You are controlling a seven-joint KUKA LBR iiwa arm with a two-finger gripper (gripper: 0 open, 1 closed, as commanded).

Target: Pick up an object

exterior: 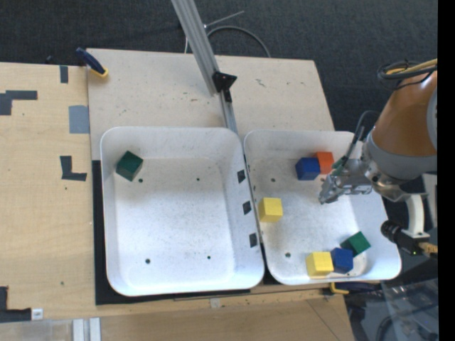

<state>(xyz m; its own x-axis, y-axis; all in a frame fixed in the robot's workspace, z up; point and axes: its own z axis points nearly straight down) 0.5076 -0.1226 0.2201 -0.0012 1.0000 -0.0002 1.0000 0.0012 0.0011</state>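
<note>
The metal claw (329, 192), its grip unreadable, hangs over the speckled white right bin (284, 265) near cubes.

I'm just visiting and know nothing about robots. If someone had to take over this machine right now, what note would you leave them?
Tool: over the right bin, nothing visibly held; open or shut can't be judged.
Right bin: blue cube touching orange cube at the back, a yellow cube alone, and yellow, blue and green clustered in front.
Left bin: one green cube.
Done: nothing picked.
Left: grasp one object.
</note>
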